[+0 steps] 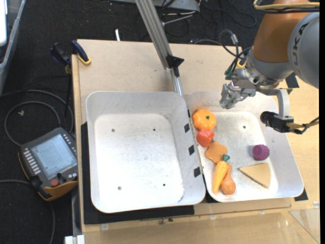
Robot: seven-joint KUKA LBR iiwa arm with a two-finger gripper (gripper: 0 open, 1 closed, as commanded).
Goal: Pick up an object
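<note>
**Figure: Gripper poised over the far edge of the right bin, before a pick**

The arm (284, 34) reaches in from the right, and its gripper (231, 98) hangs above the far rim of the right bin (284, 187). Nothing lies between the fingers; whether they are spread or pressed together cannot be told, since they merge into one grey mass at this angle.

Taking the orange pumpkin (204, 119) as landmark: it sits against the bin's left wall, just left of and nearer the camera than the gripper, and is the closest candidate. Touching it on the near side is a red piece (205, 136); beyond that, along the same wall, lie a flat orange piece (216, 152), a carrot (220, 174) and a small orange gourd (228, 184). These crowd one another. Well to the right of the pumpkin, a purple piece (260, 151) and a tan wedge (257, 175) stand apart from the row, with bare floor around them. The left bin (96, 111) lies on the pumpkin's far-left side.

Judged from this layout, a good pick favours an isolated target. The purple piece offers clearance on all sides, so fingers could descend without nudging neighbours. The pumpkin is nearer but hemmed by the wall and the red piece; there the fingers should straddle it along the wall-parallel... rather, across its free flanks. Centre the gripper over the chosen piece before lowering, and close only once both fingers pass its widest part.
</note>
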